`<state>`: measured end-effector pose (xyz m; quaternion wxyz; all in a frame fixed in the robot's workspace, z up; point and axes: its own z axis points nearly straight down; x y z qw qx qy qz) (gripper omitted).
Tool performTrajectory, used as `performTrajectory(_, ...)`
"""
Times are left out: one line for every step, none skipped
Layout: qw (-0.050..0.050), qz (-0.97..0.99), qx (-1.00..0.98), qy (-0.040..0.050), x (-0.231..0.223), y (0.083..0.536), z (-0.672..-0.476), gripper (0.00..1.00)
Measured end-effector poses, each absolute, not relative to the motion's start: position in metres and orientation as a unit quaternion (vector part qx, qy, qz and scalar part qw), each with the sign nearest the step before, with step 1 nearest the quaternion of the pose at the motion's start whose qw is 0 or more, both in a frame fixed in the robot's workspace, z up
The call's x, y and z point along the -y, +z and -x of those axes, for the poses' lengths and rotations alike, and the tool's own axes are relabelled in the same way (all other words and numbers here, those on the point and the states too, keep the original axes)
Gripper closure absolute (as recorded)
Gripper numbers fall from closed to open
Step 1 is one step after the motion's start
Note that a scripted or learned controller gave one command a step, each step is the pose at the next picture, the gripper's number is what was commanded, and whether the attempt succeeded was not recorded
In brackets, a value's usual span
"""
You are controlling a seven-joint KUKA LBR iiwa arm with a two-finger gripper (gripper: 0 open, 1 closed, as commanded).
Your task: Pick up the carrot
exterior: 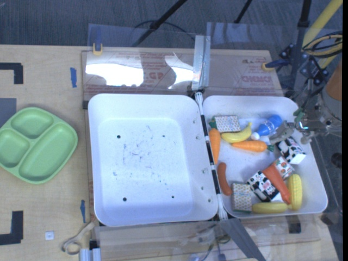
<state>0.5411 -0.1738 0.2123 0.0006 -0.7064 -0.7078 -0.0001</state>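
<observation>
Along the left wall of the right bin [318, 162] a carrot [215, 144] lies lengthwise, touching or nearly touching the divider between the bins, its upper end by a small speckled sponge block [227, 123]. A second carrot [250, 145] lies crosswise near the bin's middle, just under a banana [239, 135] and below a blue bottle [268, 125] toward the far edge. A third, redder carrot [277, 181] slants toward the near right corner, between a black-and-white cow-print carton [261, 184] and a corn cob [295, 191]. A sausage-like orange-red piece [223, 179] sits against the left wall nearer the front edge, beside a second speckled block [242, 196]; a yellow banana-shaped piece [269, 206] rests along the front wall. Another cow-print carton [291, 151] lies by the right wall. Gripper [291, 128] hangs over the far right part of this bin, above the cartons and well apart from the left-wall carrot; nothing seen between its fingers, and whether they are spread or closed cannot be told from this angle. Left bin [109, 113]: white floor with faint blue scuffs. Near the bench's left edge sits a green divided plate [37, 144].
</observation>
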Motion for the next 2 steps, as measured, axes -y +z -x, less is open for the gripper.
performTrajectory(0.001,0.634,0.773,-0.0001,0.139,0.179,-0.547,0.00)
performTrajectory(-0.001,0.626,0.780,-0.0007,0.123,0.178,-0.559,0.00)
